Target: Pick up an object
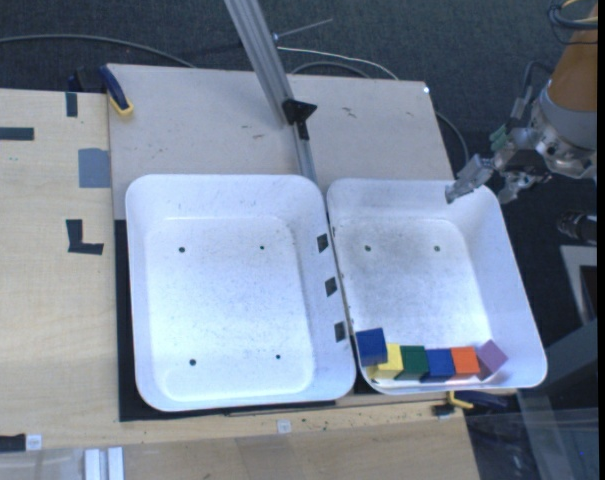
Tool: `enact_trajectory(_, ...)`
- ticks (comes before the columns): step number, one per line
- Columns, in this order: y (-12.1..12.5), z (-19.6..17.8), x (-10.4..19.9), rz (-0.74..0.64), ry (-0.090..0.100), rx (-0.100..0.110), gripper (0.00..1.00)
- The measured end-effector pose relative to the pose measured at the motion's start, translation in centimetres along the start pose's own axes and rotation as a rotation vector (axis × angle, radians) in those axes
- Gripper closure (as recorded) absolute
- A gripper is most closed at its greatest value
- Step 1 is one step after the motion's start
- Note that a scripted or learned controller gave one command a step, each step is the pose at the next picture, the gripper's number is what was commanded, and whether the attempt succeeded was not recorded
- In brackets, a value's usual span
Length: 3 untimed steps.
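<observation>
Small coloured blocks (427, 358), most likely light, rigid and hard-faced; probably foam or wood, though impossible to tell which. No fragility expected, little slip on matte faces. Best taken across two opposite flat sides, but awkward here: packed in a row, touching one another and pressed against the near wall of the right bin (517, 298), so little room for a finger between neighbours. Easiest candidates judged to be the ends of the row: the blue cube (371, 346), raised a little above the others, or the purple block (492, 355) at the far end, tilted against the rim.

In order along the row: blue, yellow (387, 365) partly beneath it, green (413, 360), another blue (439, 363), orange (465, 360), purple. Roughly equal in size, plain, unmarked.

Claw (465, 181) at the far rim of the right bin, grey, angled downward and inward over the corner, hanging from the arm (572, 98) with its orange band. Whether apart or together: cannot tell at this size. Nothing visible between the tips.

Blocks well apart from the claw, across the whole bin floor toward the camera side, low against the opposite wall. Left bin (142, 268) beyond, further from the claw, on the same pale surface (42, 298).

Pick judged not yet begun.
</observation>
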<state>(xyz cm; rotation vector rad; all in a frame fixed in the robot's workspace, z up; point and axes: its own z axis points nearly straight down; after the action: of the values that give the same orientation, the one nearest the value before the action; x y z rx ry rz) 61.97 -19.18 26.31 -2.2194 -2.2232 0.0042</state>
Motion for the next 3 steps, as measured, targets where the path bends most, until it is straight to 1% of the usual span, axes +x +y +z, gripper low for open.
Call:
enact_trajectory(1, 3.3, -3.6, 5.6, -0.006, 0.003, -0.006, 0.00)
enact_trajectory(2, 4.2, -16.5, 9.4, -0.003, 0.001, -0.011, 0.00)
enact_trajectory(3, -1.0, -7.3, 4.8, 0.007, 0.001, 0.009, 0.00)
